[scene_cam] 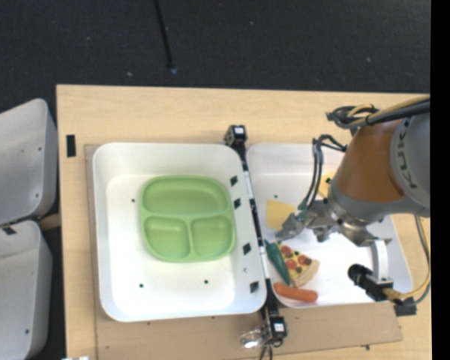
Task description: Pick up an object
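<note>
Over the right bin (285, 160) we see the gripper (291, 229) above a yellow wedge (279, 213), grip state unclear to us, pizza slice (299, 265), green divided plate (187, 217) in left bin (120, 291).

A tray (187, 217) lies in the left bin (105, 201). In the right bin (285, 160), a pizza slice (298, 267) sits at 6 o'clock of a wedge (279, 214), a sausage (296, 294) at its 6.

— What sits in the left bin (105, 201)?
— A green divided plate (187, 217), three compartments, lying flat near the bin's middle.
— And around the bins?
— A light wooden bench (150, 115) under both, dark floor (210, 28) beyond it, and two white panels (15, 223) at the far left edge, one above the other.
</note>
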`<state>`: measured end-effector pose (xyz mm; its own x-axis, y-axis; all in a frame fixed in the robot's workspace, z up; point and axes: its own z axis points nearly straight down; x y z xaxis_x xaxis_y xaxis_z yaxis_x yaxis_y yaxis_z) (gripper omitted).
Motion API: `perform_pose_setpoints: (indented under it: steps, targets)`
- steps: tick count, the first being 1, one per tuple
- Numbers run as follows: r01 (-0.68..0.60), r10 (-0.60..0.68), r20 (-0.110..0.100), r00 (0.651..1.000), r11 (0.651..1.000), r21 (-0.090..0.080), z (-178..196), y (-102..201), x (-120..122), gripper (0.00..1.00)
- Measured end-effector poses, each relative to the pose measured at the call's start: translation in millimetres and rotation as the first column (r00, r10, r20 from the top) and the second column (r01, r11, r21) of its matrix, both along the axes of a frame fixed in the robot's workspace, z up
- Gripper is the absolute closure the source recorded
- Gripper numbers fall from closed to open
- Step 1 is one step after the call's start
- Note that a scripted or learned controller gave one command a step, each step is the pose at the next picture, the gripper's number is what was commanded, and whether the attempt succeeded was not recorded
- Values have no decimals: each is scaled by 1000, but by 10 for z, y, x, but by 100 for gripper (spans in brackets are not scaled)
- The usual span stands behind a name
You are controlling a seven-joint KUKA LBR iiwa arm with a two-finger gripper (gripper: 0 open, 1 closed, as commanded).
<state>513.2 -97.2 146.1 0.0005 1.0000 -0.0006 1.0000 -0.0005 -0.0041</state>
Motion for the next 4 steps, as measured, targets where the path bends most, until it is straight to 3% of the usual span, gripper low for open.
perform_pose_setpoints:
  steps: [1, 3, 4]
  targets:
    - [5, -5, 7, 1000, 1000, 1, 131, -6, 18, 100]
    - [-3, 3, 12, 1000, 1000, -1, 1259, -98, 142, 100]
    - [-4, 4, 8, 1000, 1000, 0, 1459, -108, 152, 100]
